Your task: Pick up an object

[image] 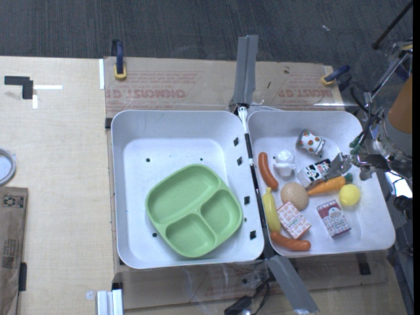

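Two white bins on the counter (59, 130), the tool over the right one.

Taking the divider (244, 156) between the bins as landmark: to its left, the left bin (131, 133) holds a green sectioned plate (193, 210). Just right of the divider lie a sausage (265, 170), a banana (269, 210) and a second sausage (290, 243). Farther right are a white cup (284, 162), a brown egg (294, 195), a red carton (293, 220), a spotted cup (311, 142), a cow-print carton (316, 171), a carrot (326, 186), another red carton (333, 218) and a lemon (350, 195). Farthest from the divider, the tool (342, 165) sits just above the carrot; I cannot tell its opening, nor whether it grips anything.
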{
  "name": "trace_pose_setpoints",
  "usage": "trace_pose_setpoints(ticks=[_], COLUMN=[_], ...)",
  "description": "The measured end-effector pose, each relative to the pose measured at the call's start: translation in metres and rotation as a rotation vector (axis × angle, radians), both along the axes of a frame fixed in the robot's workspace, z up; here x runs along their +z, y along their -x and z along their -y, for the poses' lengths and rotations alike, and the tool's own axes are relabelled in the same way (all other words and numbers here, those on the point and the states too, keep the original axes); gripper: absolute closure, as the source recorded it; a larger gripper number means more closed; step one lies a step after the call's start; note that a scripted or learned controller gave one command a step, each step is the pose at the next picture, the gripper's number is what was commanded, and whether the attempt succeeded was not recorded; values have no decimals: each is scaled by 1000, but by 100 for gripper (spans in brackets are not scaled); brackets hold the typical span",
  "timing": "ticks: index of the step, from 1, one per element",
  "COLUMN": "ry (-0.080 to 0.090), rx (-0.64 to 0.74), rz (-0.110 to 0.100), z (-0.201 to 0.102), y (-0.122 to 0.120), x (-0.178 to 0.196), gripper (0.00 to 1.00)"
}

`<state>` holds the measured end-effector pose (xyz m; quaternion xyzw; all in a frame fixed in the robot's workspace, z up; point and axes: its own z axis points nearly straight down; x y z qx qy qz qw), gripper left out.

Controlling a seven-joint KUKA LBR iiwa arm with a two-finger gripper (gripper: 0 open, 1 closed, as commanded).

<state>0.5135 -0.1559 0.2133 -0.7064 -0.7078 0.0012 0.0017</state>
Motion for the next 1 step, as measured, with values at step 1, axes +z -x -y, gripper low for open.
trace_pose_setpoints(ticks=[1], ry=[-1], rx=[131], rz=[2], z=[10], y=[8], x=[-122], gripper=[0])
